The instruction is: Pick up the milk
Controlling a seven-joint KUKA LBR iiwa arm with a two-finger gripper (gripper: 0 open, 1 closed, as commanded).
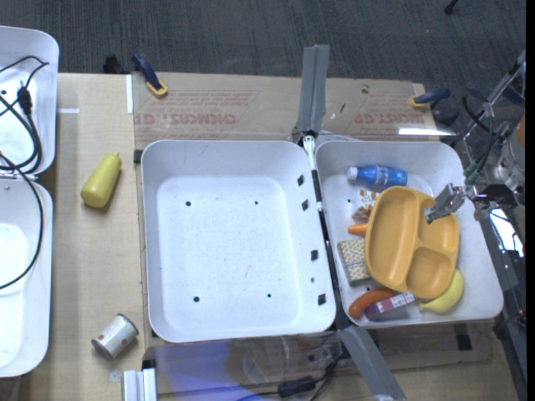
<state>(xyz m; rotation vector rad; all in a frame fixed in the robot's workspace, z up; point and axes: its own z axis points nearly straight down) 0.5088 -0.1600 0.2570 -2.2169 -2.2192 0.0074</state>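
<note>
The hand hangs over the right bin, above the far right rim of the yellow divided plate. Whether it is open or closed cannot be told, and nothing is visibly held. The milk, a blue-and-white bottle, lies on its side just beyond the plate. A banana lies at the plate's near right edge.

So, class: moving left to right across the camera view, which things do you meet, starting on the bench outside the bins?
Yellow bottle → small can → left bin → blue bottle → yellow divided tray → gripper.
</note>
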